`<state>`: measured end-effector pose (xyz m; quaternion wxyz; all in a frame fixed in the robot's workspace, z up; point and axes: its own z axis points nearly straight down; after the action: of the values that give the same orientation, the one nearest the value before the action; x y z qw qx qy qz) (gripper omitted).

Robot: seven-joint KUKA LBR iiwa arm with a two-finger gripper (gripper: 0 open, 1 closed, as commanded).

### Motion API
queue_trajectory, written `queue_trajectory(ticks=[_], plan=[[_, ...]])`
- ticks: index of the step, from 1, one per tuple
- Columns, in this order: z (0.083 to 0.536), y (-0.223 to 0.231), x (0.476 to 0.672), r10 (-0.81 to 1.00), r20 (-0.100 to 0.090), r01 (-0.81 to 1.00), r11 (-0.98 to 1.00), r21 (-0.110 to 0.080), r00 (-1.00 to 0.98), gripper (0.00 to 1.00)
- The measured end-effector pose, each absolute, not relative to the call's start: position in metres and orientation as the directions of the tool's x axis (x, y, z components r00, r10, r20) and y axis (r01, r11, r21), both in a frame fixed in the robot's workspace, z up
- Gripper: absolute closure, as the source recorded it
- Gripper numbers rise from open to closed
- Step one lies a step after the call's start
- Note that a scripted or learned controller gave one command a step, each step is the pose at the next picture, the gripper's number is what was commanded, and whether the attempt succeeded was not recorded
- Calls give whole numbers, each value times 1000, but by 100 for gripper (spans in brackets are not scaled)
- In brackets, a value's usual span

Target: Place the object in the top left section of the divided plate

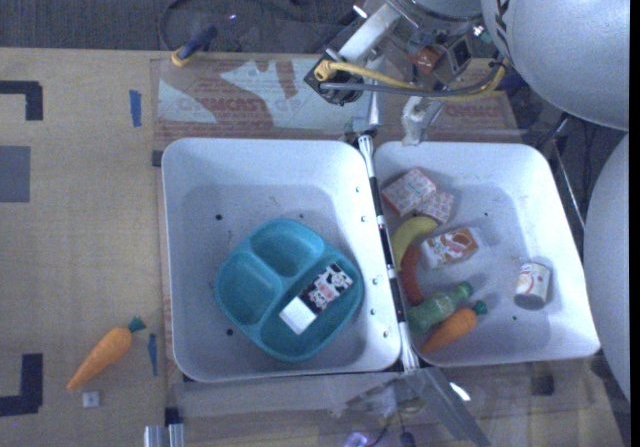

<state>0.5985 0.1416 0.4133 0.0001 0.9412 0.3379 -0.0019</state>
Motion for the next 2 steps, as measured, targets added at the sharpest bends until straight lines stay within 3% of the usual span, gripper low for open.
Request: queue_trajectory(ticks=[1,2], plan=[[432,146,654,378,0,378,-926,0,926,0],[441,145,654,374,-1,374,-927,0,927,100]])
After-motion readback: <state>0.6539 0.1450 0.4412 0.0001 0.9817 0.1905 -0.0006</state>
